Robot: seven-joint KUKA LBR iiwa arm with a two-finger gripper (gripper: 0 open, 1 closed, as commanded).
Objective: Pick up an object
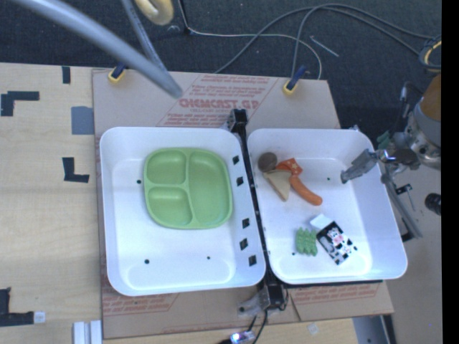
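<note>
The right bin (373, 264) holds a brown round piece (267, 161), a tan wedge (280, 185), an orange carrot-like piece (300, 181), a green ridged block (306, 241) and a black-and-white patterned block (336, 242). My gripper (356, 168) hangs over the bin's right rim, its grey fingers pointing left and down toward the bin. It sits to the right of the orange piece and apart from it, with nothing between its fingers that I can make out.
The left bin (122, 264) carries a green divided plate (188, 188). A black clip strip (247, 206) joins the two bins. Both stand on a cardboard sheet (222, 95) held by yellow clamps, with cables behind.
</note>
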